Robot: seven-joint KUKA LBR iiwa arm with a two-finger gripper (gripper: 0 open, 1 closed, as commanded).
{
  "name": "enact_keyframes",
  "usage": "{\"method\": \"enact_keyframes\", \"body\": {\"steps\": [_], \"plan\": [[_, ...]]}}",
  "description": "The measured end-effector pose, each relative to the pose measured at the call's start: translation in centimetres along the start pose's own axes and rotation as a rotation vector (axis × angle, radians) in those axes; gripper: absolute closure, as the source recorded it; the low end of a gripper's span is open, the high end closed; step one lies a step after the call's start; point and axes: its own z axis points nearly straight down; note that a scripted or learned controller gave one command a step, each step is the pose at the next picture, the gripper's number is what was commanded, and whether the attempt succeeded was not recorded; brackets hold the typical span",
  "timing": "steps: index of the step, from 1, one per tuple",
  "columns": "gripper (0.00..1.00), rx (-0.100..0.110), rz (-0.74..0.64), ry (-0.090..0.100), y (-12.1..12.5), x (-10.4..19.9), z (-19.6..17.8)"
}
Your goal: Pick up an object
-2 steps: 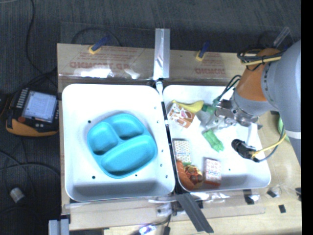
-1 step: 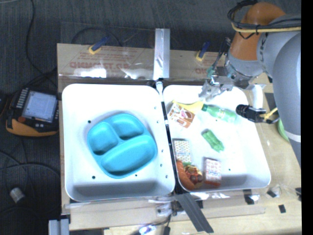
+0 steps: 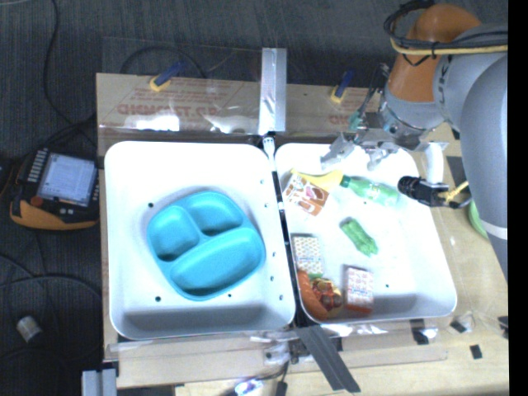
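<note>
You see the table with two white bins side by side. The left bin holds a big blue tray with three sections. The right bin holds the small things.

The arm comes in from the right and hangs over the top edge of the right bin. Its end effector sits high there, above the things, and I see nothing between its fingers. I cannot tell if the fingers are wide or narrow.

So I think you are at the reaching step. Nothing is picked up yet.

The closest thing is the green bottle, just below the end effector, near the top of the right bin. It lies on its side. Its long way runs left to right, tipped a little down to the right. I cannot tell which end is the cap. Next I think you need to go down onto it and close across its short way.

Just left of it you see a yellow piece and a snack packet. A little lower lies a small green thing, slanted, its long way going from up-left to down-right. Near the bottom are a checked packet, an orange snack bag and a small box.
</note>
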Motion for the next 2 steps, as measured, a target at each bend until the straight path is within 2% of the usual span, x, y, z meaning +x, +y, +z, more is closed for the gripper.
{"method": "enact_keyframes", "body": {"steps": [1,2], "plan": [[0.0,-0.001,-0.027,0.003,1.21,-1.39,9.27],[1.0,0.004,-0.029,-0.001,1.16,-1.46,8.62]]}}
